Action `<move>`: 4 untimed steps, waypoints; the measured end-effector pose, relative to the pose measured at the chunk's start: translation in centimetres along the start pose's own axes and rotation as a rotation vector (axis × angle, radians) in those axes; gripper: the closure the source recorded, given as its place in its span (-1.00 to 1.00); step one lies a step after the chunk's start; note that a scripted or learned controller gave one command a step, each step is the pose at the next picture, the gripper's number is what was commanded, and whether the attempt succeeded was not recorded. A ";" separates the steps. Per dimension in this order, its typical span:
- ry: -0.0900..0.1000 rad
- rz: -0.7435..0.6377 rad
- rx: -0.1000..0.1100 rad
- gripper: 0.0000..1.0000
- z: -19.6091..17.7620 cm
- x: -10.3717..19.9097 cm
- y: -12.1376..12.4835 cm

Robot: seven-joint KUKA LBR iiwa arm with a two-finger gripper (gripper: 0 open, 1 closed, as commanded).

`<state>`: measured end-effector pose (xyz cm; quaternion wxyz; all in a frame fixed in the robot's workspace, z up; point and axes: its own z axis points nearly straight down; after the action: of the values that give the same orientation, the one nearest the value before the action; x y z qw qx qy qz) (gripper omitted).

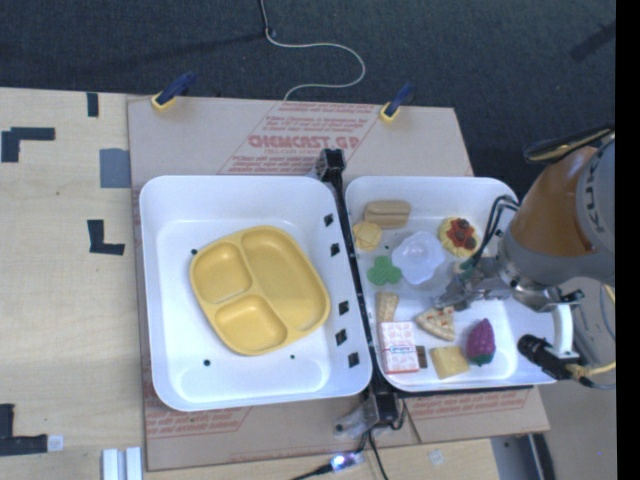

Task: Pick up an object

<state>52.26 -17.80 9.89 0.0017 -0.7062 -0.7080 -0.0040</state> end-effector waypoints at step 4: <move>-0.006 -0.004 0.007 1.00 -13.3 6.9 -1.8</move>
<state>50.36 -11.03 23.25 0.0022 -0.7049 -0.7093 0.0005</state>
